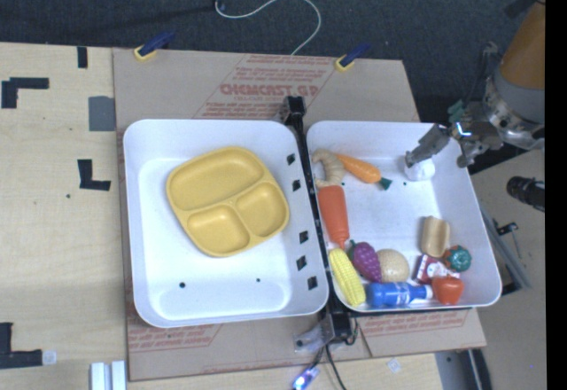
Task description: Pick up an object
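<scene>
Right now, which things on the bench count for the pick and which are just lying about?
For the pick: gripper above the right bin; in that bin a carrot, orange sausage, corn cob, purple grapes, blue bottle, bread piece.

Lying about: yellow divided plate in the left bin; white cable; cardboard sheet.
</scene>
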Robot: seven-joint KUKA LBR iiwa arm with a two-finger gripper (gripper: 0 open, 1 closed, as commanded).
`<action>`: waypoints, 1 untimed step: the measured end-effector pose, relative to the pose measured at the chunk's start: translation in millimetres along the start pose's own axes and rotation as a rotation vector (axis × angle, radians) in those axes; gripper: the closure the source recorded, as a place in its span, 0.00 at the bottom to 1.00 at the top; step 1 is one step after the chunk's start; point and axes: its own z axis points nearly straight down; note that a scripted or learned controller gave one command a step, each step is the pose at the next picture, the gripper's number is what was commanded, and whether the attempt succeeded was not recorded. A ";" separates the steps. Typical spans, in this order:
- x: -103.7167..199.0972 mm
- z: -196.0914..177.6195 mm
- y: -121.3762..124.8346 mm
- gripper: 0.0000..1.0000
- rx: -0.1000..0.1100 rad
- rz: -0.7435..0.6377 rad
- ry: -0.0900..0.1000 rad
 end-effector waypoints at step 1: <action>37.3 55.4 -76.6 0.00 0.012 0.002 0.005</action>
